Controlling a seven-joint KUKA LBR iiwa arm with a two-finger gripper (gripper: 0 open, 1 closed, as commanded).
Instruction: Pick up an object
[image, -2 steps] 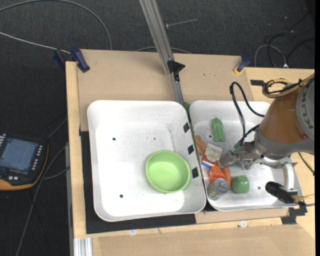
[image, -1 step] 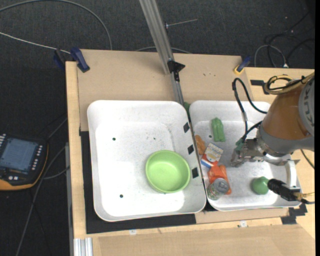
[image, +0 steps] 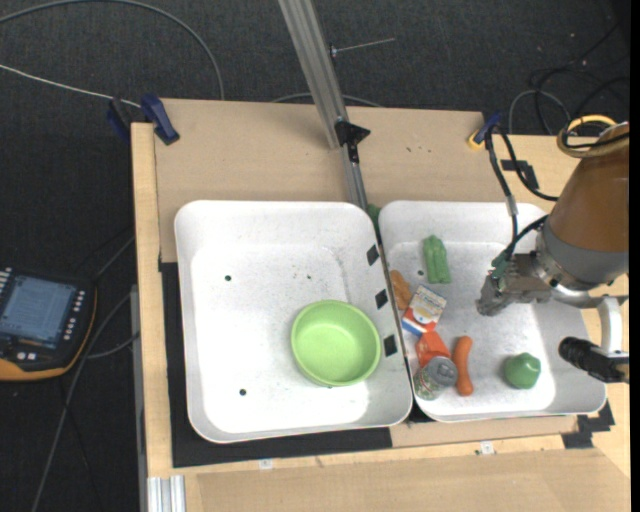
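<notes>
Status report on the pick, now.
Gripper over right bin, nothing seen held. Green block, carrot, green ball, can lying loose. Green bowl in left bin.

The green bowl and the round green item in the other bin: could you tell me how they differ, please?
The green bowl is pale lime and open-topped, while the round green item is a darker green and solid-looking. The bowl is much the larger of the two. The bowl sits in the left bin; the round item lies in the right bin, near its front right corner, among other small things. Both are green and rounded.
</notes>
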